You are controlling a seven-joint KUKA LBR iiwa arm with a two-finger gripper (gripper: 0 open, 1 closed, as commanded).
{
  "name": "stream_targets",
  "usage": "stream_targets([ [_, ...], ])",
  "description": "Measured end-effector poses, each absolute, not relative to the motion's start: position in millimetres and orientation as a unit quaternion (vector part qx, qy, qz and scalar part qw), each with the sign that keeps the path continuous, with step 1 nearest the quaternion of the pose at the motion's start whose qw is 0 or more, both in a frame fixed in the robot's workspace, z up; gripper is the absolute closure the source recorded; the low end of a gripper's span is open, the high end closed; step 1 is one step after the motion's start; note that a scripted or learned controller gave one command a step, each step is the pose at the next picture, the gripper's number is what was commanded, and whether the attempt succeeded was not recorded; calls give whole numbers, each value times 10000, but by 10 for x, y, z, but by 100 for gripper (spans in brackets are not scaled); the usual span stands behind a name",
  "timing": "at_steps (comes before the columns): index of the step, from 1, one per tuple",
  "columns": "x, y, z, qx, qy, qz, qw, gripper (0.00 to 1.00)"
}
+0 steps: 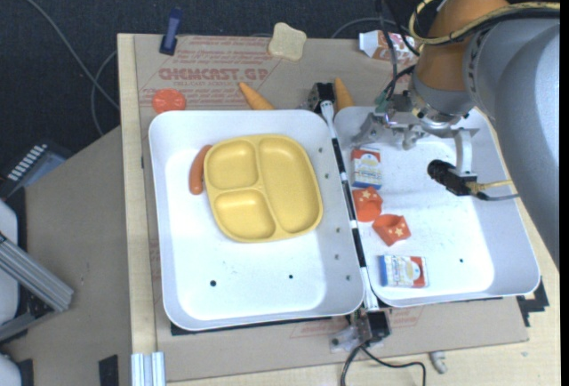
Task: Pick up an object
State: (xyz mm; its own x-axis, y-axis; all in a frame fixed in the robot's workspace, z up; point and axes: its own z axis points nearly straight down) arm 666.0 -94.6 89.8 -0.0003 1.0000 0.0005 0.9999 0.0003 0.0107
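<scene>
My gripper (398,128) hangs over the far left corner of the right bin (498,273). Just in front of it, a small white and blue carton (366,168) with a red label lies near the bin's left wall. Closer to me lie a red-orange piece (367,200), a red wedge with pale spots (392,229) and a second small carton (402,270). The view shows nothing held in the gripper.
The left bin (258,291) holds a yellow divided plate (262,187) with a sausage (197,171) along its left side. Beyond the bins, on the cardboard, lie a bread slice (287,40), a carrot (255,96), an orange disc (167,100) and a blue item (170,31).
</scene>
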Motion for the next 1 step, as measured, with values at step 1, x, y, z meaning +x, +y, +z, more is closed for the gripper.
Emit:
stream_targets([
  [1, 6688, -935, 888, 7067, 7075, 24, 29, 0],
])
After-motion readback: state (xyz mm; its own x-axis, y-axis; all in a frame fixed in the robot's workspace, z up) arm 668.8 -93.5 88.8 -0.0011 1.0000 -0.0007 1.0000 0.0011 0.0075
